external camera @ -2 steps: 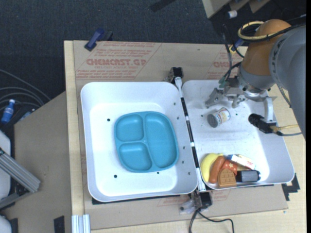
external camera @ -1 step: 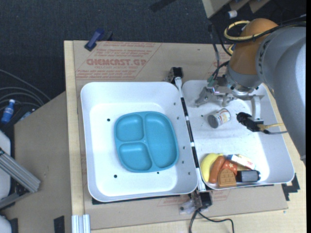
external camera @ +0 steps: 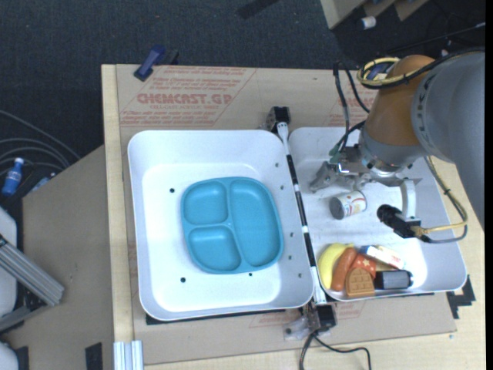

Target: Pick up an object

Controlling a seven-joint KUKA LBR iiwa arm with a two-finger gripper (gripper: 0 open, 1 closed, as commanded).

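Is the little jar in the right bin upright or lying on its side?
On its side: the jar lies on the right bin's floor, its grey cap facing left, below the hand.

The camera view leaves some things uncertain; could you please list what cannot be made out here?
- Gripper: the wrist sits above it, so its tips are hidden.
- Small can: its label is too small to read.
- Pile in the right bin corner: a yellow piece, an orange piece and a dark item overlap; what they are is unclear.
- Arm: cut off by the right edge.
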